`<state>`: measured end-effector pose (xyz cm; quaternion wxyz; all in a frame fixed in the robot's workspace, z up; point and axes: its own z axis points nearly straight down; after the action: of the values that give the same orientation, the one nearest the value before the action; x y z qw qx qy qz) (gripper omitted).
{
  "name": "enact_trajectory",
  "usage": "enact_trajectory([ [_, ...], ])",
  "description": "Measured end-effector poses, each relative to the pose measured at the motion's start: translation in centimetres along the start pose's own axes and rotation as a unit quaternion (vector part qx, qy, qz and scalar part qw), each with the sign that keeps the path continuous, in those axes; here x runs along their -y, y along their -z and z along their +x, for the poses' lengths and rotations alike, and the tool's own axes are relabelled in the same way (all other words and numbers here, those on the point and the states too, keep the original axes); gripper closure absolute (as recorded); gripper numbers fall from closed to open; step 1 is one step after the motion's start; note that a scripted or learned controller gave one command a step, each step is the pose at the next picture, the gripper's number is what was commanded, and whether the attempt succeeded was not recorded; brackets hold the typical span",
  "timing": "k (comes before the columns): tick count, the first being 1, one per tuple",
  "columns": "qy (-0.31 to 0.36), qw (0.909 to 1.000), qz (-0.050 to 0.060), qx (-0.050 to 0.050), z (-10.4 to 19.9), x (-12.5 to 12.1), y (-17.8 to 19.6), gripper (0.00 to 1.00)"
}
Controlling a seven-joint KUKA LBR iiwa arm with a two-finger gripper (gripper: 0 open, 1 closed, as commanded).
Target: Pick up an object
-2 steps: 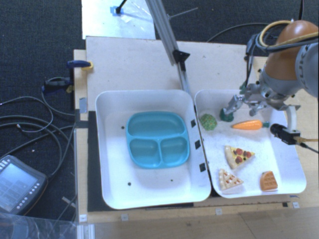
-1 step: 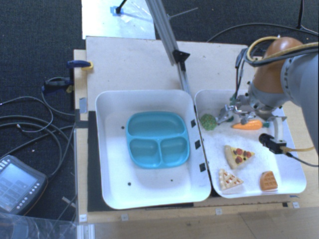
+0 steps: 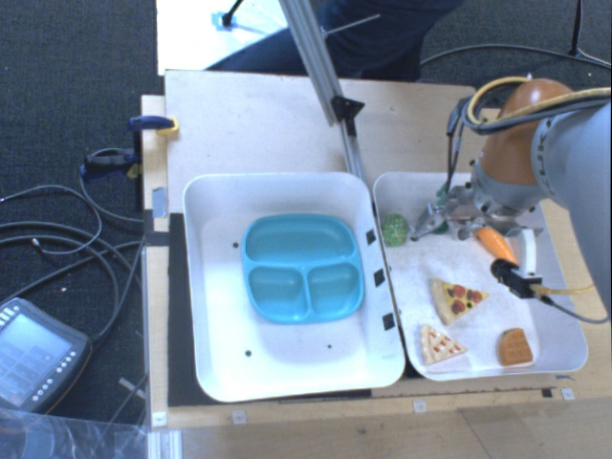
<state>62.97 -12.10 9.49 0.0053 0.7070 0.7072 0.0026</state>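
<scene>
The gripper (image 3: 432,220) sits low in the right bin (image 3: 574,347), near its back left corner, reached in from the right on the grey arm (image 3: 564,156) with its orange band (image 3: 521,137). Whether it is spread or pressed together cannot be told; the metal parts at its tip blur together and nothing is seen pinched in it. Just to its left, near the tip but apparently not touching, lies a green broccoli (image 3: 395,228) against the bin's left wall. Just behind the tip toward the wrist, an orange carrot (image 3: 497,243) lies partly under the gripper body. Nearer the camera from the gripper lie a pizza slice (image 3: 459,299), a second pizza slice (image 3: 441,344) beyond it, and a brown cookie (image 3: 515,347) off to the right of that. Well to the gripper's left, the left bin (image 3: 215,352) holds a blue divided plate (image 3: 303,268) lying flat in its middle.
</scene>
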Motion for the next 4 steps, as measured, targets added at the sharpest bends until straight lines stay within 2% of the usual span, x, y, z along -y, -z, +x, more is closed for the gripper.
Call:
enact_trajectory([
  [1, -0.001, 1.0, 0.002, -0.001, 0.1, 0.1, 0.9, 1.0],
  [2, 0.003, 1.0, 0.001, -0.001, 0.6, -0.2, 7.2, 1.0],
  [3, 0.001, 1.0, 0.002, -0.001, -0.3, -0.3, 12.3, 1.0],
  [4, 0.004, 1.0, 0.001, -0.001, 0.4, -1.1, 17.3, 1.0],
])
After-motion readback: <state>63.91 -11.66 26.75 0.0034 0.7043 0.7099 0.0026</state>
